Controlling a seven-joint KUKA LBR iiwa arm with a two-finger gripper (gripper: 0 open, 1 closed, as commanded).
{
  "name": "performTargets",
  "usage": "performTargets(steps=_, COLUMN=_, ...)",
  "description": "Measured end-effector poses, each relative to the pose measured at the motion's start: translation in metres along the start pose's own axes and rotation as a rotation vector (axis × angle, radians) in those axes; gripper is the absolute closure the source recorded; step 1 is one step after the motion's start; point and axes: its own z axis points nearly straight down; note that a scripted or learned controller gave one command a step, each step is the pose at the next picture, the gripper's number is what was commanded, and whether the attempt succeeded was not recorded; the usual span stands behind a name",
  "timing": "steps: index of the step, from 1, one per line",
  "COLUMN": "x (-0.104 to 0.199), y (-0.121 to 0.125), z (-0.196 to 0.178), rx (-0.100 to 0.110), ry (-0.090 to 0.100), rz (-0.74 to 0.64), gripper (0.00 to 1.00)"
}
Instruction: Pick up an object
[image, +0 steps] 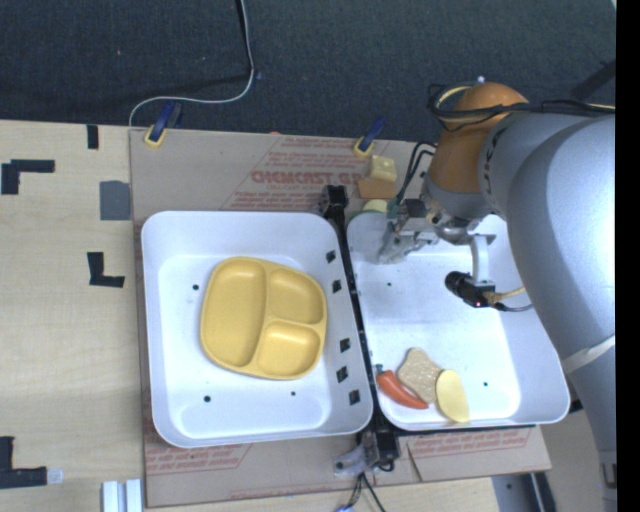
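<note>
Gripper (400, 235) at upper edge of right bin (520, 400), pincer state can't tell. Toy food (420, 380) sits lower centre, well apart; descent here likely grabs nothing.

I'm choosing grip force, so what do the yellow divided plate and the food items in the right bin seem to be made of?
The yellow divided plate looks like moulded plastic: smooth, even colour, soft sheen, rounded compartment rims. The orange-red piece, the tan slice and the pale yellow piece look like toy food, probably plastic or rubber, given their flat uniform colours; too small to tell which.
</note>
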Motion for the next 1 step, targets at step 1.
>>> performTargets(steps=1, x=-0.0001, y=0.0000, z=0.0000, rx=0.000, ry=0.000, rz=0.000, gripper=0.00)
